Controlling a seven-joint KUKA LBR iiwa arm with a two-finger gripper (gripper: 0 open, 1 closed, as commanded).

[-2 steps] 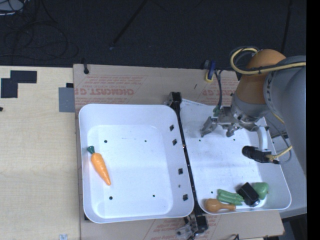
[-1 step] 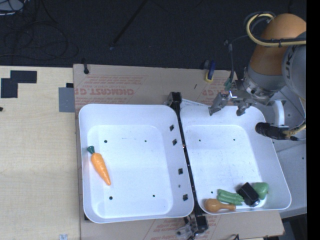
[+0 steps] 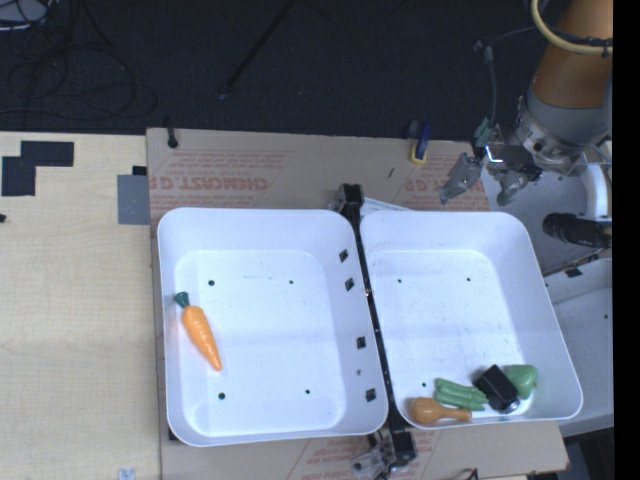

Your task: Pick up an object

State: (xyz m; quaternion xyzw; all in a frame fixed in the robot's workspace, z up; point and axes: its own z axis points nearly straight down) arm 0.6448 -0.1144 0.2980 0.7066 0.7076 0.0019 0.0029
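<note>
Toys point(image 3: 480, 396) crowd right bin's point(image 3: 545, 298) near edge, gripper point(image 3: 483, 181) released above far rim — carrot point(image 3: 201, 335) by left bin's point(image 3: 165, 298) wall

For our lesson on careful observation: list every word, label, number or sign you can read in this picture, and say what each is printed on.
Red print on the cardboard sheet behind the left bin: seen reversed, too blurred to read for certain.
Red print on the cardboard behind the right bin: a fragment, unreadable.
Red print on the cardboard at the front edge: too small and blurred.
Carrot, bins: no text visible.
</note>
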